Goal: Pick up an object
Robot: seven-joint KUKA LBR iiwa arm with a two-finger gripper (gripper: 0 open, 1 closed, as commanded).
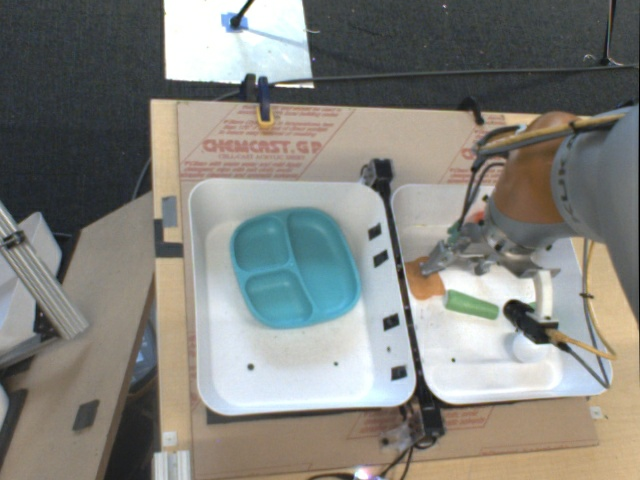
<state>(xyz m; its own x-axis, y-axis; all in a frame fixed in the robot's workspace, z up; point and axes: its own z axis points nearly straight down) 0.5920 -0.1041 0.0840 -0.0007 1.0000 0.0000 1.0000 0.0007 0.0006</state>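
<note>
The orange piece [424, 281] is judged light, flat and probably soft. It is best taken across its narrow width near the middle, since its low profile leaves little to grip. The green cylinder [471, 305] is judged light, stiff and smooth, likely to roll, and best pinched across its short axis. Both lie in the right bin [480, 378], the orange piece by the left wall and the cylinder just beside it. The gripper [455, 253] is seen low over the bin, close to the orange piece's upper edge. Whether it is spread or closed cannot be told.
</note>
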